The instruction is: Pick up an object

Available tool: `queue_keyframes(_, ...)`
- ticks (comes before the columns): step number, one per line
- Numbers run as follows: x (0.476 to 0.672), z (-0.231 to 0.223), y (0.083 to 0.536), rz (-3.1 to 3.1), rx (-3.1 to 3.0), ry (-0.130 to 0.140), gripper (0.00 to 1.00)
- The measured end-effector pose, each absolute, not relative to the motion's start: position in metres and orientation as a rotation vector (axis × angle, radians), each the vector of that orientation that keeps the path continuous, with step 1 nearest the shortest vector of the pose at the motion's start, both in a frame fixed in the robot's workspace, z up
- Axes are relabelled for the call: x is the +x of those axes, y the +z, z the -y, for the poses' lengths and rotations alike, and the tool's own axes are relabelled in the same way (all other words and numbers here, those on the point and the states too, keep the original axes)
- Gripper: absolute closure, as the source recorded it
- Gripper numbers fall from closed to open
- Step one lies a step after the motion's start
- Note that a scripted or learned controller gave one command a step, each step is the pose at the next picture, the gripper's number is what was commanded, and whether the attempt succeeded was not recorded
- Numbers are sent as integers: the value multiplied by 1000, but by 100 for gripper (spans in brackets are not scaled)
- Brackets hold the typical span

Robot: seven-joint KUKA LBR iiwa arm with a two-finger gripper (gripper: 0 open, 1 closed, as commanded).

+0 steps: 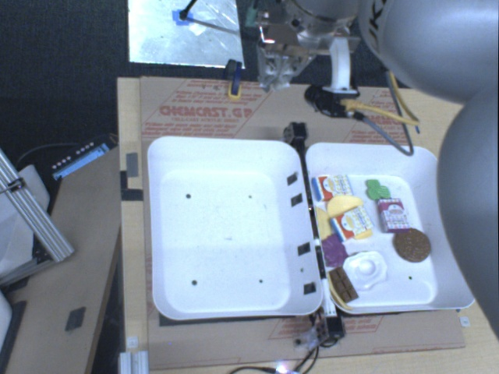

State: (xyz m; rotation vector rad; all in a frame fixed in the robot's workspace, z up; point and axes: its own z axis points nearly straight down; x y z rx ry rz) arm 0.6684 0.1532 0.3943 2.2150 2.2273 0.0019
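The grey arm (444, 61) fills the upper right of the frame, nearest the lens, its bulk covering the right bin's (425, 291) far right rim. The gripper (274, 67) hangs at top centre, above the cardboard sheet (203, 107) beyond both bins; whether it is spread or closed, I cannot tell, and nothing shows in its grasp. The objects crowd the right bin: a brown round cookie (412, 245), a fried egg (366, 269), a pink packet (392, 214), a green piece (378, 188), a yellow wedge (344, 206) and a purple piece (334, 250). The left bin (222, 224) sits beside it.
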Motion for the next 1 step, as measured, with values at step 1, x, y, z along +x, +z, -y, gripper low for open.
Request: queue_keyframes(1, 669, -167, 387, -2227, 2215, 2, 100)
